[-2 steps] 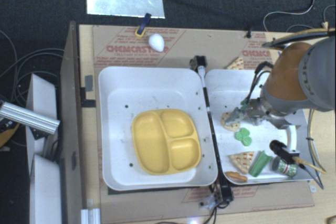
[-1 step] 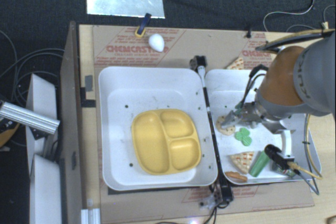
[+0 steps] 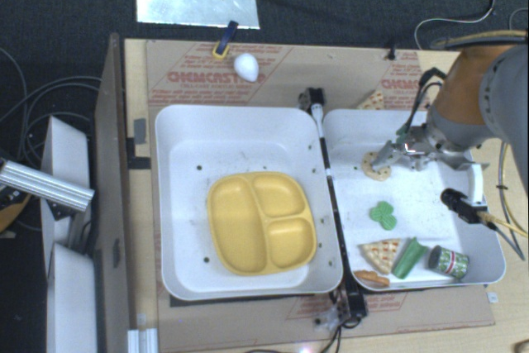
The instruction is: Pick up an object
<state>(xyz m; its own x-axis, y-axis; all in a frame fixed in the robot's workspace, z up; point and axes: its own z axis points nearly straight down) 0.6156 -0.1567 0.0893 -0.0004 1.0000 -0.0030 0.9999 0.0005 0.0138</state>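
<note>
The gripper (image 3: 388, 159) sits low over a round cracker (image 3: 377, 167) in the right bin (image 3: 488, 256), apparently to take it; whether it grips cannot be told. Leftward of that bin, the left bin (image 3: 178, 178) keeps 1 yellow divided tray (image 3: 260, 221). Along the right bin's near wall gather a pizza slice (image 3: 380, 253), can (image 3: 448, 262), and green piece (image 3: 382, 216).

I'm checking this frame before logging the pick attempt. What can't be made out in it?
- Gripper fingers: too small and blurred in the camera view to tell their state or whether they touch the cracker.
- Arm: cut off by the right edge.
- Green can label: too small to read.
- Pizza slice: partly covered by the green stick.
</note>
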